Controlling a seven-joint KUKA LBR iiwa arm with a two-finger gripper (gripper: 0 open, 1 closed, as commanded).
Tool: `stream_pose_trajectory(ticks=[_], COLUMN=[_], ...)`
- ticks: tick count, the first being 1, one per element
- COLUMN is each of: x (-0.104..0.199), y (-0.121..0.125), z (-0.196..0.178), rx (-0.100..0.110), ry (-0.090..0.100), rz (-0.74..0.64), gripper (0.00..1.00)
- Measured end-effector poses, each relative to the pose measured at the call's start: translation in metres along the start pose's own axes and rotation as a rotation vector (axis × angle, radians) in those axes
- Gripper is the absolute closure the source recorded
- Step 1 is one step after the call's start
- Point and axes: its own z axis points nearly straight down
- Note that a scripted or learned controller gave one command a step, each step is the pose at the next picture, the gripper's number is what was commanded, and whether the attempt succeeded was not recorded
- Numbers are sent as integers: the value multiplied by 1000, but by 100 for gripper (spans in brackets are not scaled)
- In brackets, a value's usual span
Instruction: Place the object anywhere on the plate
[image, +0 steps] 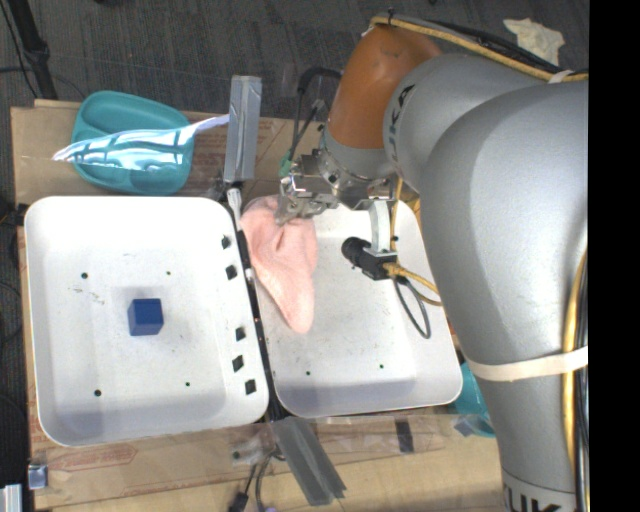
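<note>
A small blue cube (146, 316) lies in the left white bin (60, 230), left of its middle. A pink plate (285, 265) lies in the right white bin (350, 385), close to that bin's left wall and seemingly tilted. My gripper (298, 205) is at the plate's upper end, touching or just above its rim. The wrist hides the contact point. The cube sits far to the left of the gripper.
A teal bowl (125, 140) with a clear plastic wrapper rests on the bench behind the left bin. A black cable and connector (365, 258) hang from the arm over the right bin. The grey arm covers that bin's right side.
</note>
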Motion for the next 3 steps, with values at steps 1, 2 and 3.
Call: stream_pose_trajectory(ticks=[1,2,3], x=[92,158,243], y=[-10,-44,-92], z=[-14,7,57], rx=[-3,0,-17], ry=[-1,-2,5], rz=[171,208,224], gripper=[100,100,100])
